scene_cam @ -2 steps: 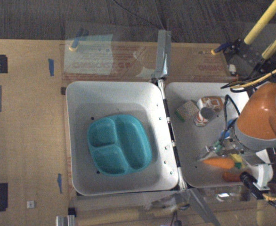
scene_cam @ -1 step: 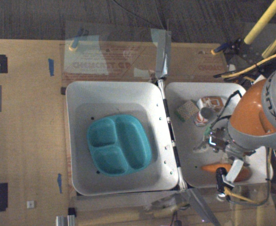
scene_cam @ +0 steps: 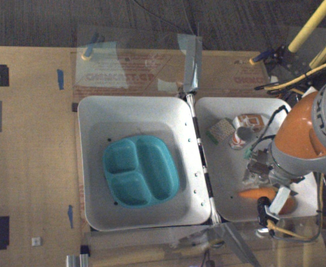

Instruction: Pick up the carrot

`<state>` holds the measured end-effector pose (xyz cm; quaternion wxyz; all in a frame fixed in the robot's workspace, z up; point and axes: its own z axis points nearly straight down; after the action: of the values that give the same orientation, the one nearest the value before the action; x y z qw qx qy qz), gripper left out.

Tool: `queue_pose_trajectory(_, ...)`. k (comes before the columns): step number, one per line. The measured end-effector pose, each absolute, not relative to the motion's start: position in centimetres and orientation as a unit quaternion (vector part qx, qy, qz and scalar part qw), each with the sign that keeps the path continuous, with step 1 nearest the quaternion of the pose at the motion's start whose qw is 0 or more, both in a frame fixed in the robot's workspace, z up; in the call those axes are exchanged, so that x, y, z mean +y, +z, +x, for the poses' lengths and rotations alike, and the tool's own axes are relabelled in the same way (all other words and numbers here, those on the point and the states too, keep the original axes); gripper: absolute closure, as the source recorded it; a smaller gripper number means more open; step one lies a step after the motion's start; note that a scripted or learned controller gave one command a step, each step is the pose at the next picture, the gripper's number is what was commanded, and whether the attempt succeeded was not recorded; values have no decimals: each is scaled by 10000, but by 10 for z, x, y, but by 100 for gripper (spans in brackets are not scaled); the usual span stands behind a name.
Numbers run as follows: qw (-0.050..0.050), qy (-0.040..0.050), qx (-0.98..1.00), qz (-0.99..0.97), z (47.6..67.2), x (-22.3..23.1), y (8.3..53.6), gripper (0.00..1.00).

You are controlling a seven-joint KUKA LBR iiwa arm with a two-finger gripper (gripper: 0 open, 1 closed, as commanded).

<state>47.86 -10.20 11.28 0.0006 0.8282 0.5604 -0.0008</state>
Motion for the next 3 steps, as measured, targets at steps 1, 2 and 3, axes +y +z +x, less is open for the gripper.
queue_pose_trajectory(1, -4, -10, 5127, 8586, 479, -80, 184, 100)
queue_pose_trajectory(2, -6, -11, 5130, 8584, 479, -79, 184, 0)
queue_pose_trajectory(3, -17, -11, 5861, 8103, 478, -145, 123, 0)
